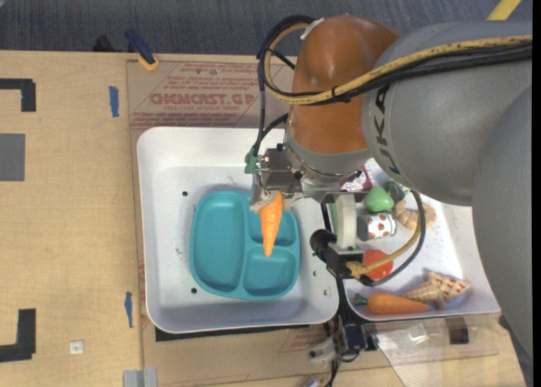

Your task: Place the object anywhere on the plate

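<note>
Hanging over the teal plate (221, 246) in the left bin (161, 208), the pincer (271, 193) is clamped on an orange carrot (270, 223), tip down above the plate's divider. Right of the plate, another carrot (397, 302), shells (439, 286) and toy vegetables (379, 199) crowd the second bin (473, 267).

I'm looking at a bright, evenly lit feed, light coming from overhead with no harsh hotspots. The left bin (161, 233) reads clean white, close to washing out along its left wall, with a soft grey shadow pooling just right of the teal plate (224, 250). A gentle sheen sits on the orange band (338, 73) of the arm, and the grey arm (473, 98) at the right looks soft, a little out of focus from being so close to the lens. The cardboard bench (68, 208) is flat and matte, no glare. Detail is only moderate; the small items in the right bin (461, 250) look slightly mushy.
</note>
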